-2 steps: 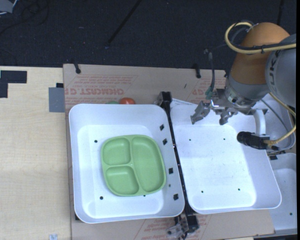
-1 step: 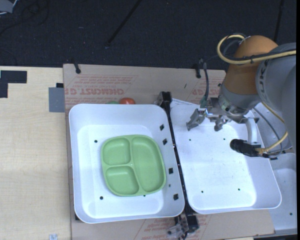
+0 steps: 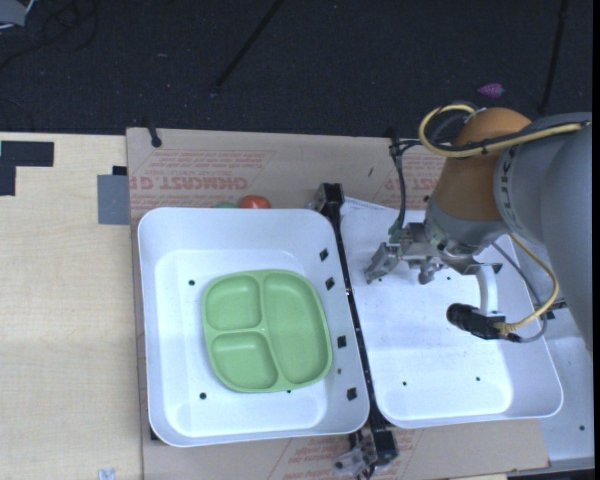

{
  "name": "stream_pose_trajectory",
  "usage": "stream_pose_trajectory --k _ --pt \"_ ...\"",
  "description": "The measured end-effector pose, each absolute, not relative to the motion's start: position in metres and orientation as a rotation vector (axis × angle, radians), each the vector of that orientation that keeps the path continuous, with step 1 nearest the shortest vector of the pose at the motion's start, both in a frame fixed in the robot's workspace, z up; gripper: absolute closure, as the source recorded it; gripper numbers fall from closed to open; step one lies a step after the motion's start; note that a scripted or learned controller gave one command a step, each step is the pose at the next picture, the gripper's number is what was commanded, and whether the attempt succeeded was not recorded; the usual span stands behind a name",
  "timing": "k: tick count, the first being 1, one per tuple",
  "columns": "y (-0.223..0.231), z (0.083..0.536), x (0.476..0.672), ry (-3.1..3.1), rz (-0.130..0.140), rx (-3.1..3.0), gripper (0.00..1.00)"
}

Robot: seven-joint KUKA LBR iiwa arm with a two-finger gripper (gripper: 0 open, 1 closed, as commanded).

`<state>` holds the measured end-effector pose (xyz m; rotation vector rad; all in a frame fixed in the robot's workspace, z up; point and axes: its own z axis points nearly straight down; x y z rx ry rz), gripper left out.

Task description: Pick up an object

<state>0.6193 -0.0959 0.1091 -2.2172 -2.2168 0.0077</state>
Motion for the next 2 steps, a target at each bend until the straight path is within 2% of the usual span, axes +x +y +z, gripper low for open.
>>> stream_pose_trajectory --k 1,2 --pt "-0.097 0.122 0.62 -2.215 0.004 -2.222 1.0" --pt "-0.105 0.177 0.613 -2.217 0.001 -2.225 1.0"
